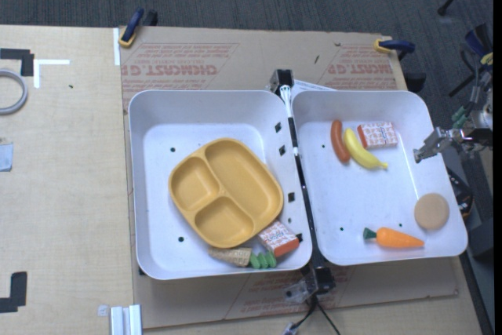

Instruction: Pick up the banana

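The banana (365,151) lies wedged between sausage (340,141) and box (377,135) at twelve o'clock, so the gripper (430,148), jaws unreadable, may snag a neighbour.

- The gripper (430,150) is sitting at the right side of the frame, a little above mid-height.
- Its metal fingertips are pointing toward the left of the frame, and nothing is showing between them.
- The parts behind it are trailing off to the right edge of the frame, thin and partly cut off, so the wrist and the rest of the arm are too hidden to describe.
- Whether the fingertips are parted or closed is too small to tell at this size.
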Controlling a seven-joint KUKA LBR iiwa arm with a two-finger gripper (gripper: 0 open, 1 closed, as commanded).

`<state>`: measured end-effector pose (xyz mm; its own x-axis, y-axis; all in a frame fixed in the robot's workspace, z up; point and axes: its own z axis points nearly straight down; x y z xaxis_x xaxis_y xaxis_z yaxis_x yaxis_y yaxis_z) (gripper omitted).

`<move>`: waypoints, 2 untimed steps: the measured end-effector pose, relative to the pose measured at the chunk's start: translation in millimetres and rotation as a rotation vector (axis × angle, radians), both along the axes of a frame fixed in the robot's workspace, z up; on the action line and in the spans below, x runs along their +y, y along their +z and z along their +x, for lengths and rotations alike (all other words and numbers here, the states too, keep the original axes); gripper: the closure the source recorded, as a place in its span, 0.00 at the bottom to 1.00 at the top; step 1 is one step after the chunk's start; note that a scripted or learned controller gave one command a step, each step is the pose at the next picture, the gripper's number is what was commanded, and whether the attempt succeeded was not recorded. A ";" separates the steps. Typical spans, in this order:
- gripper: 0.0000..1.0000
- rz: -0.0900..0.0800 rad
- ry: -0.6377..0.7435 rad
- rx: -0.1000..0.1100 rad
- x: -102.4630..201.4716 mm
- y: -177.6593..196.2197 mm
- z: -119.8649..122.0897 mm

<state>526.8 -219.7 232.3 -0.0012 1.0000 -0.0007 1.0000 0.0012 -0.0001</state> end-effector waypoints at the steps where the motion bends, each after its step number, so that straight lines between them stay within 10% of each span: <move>1: 0.00 0.001 -0.143 0.001 68.5 -80.0 67.8; 2: 0.00 0.001 -0.033 0.002 115.1 -140.1 52.5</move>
